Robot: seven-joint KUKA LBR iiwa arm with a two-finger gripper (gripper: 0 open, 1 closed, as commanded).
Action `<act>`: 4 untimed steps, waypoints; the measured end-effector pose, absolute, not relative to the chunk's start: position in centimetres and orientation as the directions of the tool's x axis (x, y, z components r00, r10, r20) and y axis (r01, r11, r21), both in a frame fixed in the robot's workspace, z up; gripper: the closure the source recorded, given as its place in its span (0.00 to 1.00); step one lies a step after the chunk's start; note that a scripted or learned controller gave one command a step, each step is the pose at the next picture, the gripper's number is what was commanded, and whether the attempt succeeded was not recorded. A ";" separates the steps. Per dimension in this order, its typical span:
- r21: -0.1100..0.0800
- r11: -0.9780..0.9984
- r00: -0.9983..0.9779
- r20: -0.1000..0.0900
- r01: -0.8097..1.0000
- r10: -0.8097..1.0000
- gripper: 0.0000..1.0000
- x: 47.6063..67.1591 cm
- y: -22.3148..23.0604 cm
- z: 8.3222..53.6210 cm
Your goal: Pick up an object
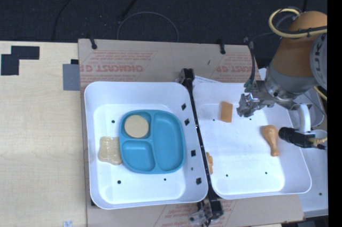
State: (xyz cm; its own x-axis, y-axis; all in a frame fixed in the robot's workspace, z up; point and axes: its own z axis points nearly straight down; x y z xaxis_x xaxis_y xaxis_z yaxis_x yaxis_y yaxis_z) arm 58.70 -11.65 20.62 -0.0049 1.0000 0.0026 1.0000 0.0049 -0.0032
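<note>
Camera view has the gripper (247,106) hovering in the right bin (299,180) just right of an orange block (226,112), with bare white floor below; a drumstick-shaped toy (271,138) lies near the right wall (whether it is open or closed I cannot tell).

From my remote seat I see the arm (297,55) entering from the right side of the view, upper half. The orange band sits high near the edge, bulbous, with a pale cable looped over its top. Below it the grey wrist section angles down and leftward. The end effector (247,106) hangs at the end of that slant, a dark metallic cluster pointing down-left. I cannot make out the state of its tip at this angle; nothing visibly gripped.
</note>
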 end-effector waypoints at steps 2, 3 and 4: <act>-0.003 0.005 -0.005 0.003 1.000 1.000 1.00 58.6 -0.6 20.8; -0.001 0.005 -0.005 0.002 1.000 1.000 1.00 59.9 4.0 21.8; -0.003 0.004 -0.004 0.001 1.000 1.000 1.00 60.6 9.5 21.0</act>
